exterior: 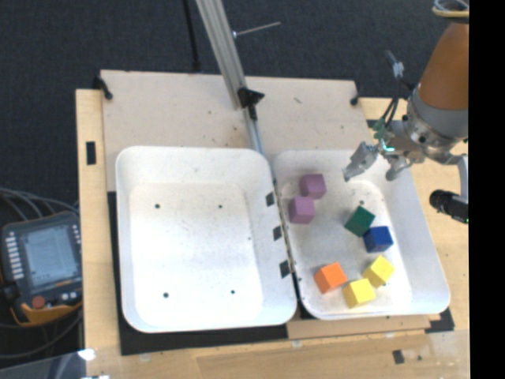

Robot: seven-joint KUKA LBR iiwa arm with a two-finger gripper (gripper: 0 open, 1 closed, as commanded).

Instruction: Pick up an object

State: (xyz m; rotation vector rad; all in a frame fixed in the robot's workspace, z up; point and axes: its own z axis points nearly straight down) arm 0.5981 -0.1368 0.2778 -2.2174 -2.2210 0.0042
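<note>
The gripper point(377, 166) is poised above the right bin point(418, 212), fingers point(357, 164) spread and empty, apparently readied for the green cube point(360, 220) below.

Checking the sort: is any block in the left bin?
No: all seven blocks, such as the orange block, lie in the right bin.

The grey two-finger gripper point(377, 164) hangs over the far part of the shallow white right bin point(422, 235), its fingers point(357, 163) spread apart with nothing between them. Below them lie a green cube point(360, 220) and a blue cube point(378, 238); two purple cubes point(313, 185) sit to their left. Farther toward the near rim rest an orange cube point(331, 276) and two yellow cubes point(380, 271).
</note>
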